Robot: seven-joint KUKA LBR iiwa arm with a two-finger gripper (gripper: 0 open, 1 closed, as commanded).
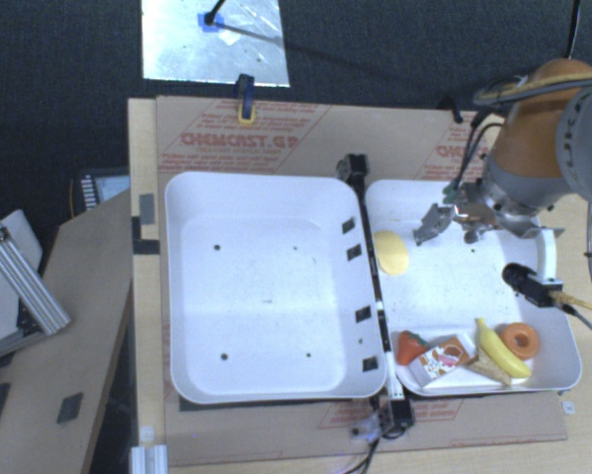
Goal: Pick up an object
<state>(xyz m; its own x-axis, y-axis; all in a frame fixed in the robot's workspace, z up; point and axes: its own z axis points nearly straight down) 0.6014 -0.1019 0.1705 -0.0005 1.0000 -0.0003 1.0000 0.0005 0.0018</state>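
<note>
Over right white plastic bin [562, 349], I see grey arm with orange band [533, 136] reaching in from right. Gripper [440, 221] hangs above bin's far half, fingers spread open, nothing between them. Pale yellow lemon-shaped object [391, 254] lies near bin's left wall, just beside gripper, apart from it. Clustered in near right corner: yellow banana [500, 349], orange round slice [519, 341] touching banana, red piece [410, 348], small white-and-red packet [440, 357]. Left white bin [177, 265] sits alongside on table [98, 265].
</note>
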